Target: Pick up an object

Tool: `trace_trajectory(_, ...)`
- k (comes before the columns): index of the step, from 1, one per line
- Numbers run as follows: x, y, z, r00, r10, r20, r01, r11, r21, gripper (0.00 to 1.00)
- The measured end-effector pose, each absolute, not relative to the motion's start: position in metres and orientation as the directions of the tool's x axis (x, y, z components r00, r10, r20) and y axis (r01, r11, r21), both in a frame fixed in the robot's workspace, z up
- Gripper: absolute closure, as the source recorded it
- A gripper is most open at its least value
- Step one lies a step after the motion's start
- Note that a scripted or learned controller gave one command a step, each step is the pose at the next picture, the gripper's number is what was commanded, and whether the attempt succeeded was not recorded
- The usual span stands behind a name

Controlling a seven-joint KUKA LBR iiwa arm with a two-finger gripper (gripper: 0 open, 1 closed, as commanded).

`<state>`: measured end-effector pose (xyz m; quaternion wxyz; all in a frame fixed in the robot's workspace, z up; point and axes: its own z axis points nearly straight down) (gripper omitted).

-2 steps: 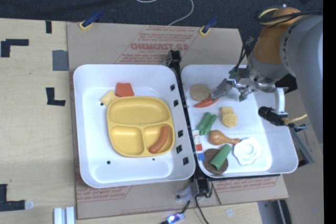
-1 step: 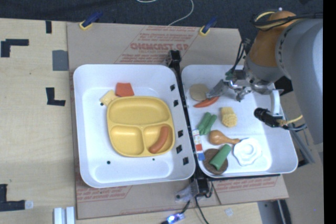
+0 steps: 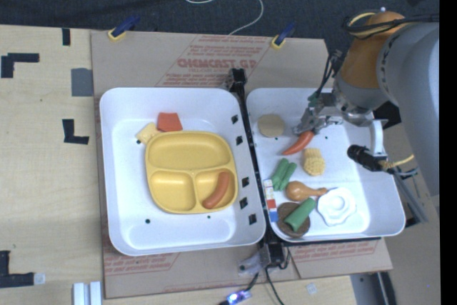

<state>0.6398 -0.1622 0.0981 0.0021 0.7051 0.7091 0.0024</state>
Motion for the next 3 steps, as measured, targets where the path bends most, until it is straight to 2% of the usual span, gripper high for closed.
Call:
trace_trajectory(1,0.633,-0.16,0.158,-0.001,1.0,-0.001,1.0,0.001,0.003,1.0)
trace_trajectory(2,0.636,-0.159,0.221,-0.002,1.0,-0.001,1.0,0.002,0.005,1.0)
trace_trajectory(3,0.636,-0.158,0.224,-0.001,1.0,0.0,1.0,0.001,0.0,1.0)
